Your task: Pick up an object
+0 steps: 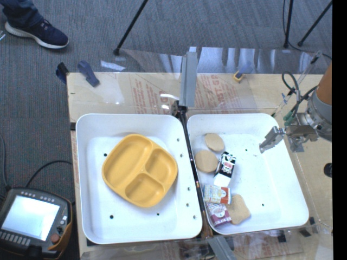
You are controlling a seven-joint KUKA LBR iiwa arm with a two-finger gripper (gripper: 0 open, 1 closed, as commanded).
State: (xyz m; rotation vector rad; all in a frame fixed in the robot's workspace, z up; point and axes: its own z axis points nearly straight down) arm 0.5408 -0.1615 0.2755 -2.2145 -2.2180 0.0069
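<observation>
Fingers (271, 140) hanging spread and empty over right bin (282, 199). Black-and-white carton (226, 165) upright near left wall beside round biscuits (206, 161): probably light, stiff; best pinched across narrow sides.

Two white bins sit side by side on the desk: the left bin (87, 145) and the right bin (282, 183). The left bin holds one yellow divided plate (140, 170). The right bin holds three tan cookie-like pieces (214, 142) (206, 161) (239, 208), one black-and-white carton (226, 165), and two small printed packets (217, 194) (219, 214).
</observation>
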